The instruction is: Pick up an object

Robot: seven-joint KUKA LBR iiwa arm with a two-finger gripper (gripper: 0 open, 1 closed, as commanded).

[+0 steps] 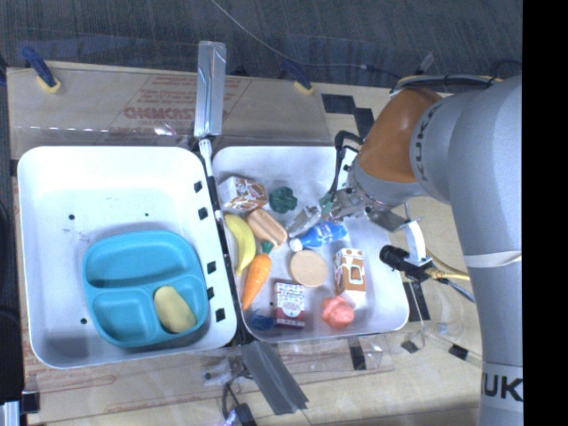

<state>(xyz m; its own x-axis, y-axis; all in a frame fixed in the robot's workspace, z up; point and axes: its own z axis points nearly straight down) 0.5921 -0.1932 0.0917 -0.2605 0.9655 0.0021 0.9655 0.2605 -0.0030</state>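
A robot lab: grey arm [470, 149] over clamped bench [106, 105] (toy food in bins [382, 313]).

Illumination is even and moderately bright, coming from overhead. The white bins [53, 238] reflect light strongly, with mild washout on the left bin floor. Soft shadows fall along the bin walls and beneath the blue tray [133, 264]. The arm [470, 149] shows a broad soft highlight. Focus is slightly soft overall; fine print on the worktop [160, 105] is barely legible. Dark carpet at top appears grainy.
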